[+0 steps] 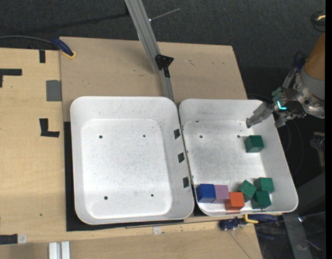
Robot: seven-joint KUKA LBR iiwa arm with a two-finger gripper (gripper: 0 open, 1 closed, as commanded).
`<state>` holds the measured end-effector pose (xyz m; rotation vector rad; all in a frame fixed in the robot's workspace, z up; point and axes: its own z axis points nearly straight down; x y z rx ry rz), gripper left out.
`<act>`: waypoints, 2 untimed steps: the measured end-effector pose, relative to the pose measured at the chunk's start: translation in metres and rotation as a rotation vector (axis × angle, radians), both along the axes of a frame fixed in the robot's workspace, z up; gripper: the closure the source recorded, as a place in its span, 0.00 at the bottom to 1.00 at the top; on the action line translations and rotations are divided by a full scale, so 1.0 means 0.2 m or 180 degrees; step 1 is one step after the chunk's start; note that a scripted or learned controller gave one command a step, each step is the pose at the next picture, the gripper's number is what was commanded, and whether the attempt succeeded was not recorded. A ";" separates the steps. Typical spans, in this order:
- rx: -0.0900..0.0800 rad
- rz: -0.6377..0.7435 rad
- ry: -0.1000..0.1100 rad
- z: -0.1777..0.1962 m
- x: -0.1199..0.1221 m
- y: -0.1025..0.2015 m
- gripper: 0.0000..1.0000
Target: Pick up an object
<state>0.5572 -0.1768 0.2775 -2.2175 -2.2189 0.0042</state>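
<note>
My gripper [269,117] hangs over the back right corner of the right bin [220,115], open, with nothing between its fingers. A lone green block [254,143] lies on the bin floor just in front of and below the gripper, apart from it. Along the bin's front wall sits a cluster: a blue block [206,192], a purple block [222,191], an orange block [236,199] and three more green blocks [261,198].
The left bin [123,155] stands beside the right one, their rims touching in the middle. A slanted metal pole [147,34] runs down from the top to the seam between the bins. Black tape marks lie on the wooden bench [26,144] at left.
</note>
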 end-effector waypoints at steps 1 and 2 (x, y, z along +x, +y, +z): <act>-0.0004 0.0006 -0.0014 0.01 0.00 0.00 0.00; -0.0004 -0.0002 0.0005 -0.26 0.01 -0.05 0.00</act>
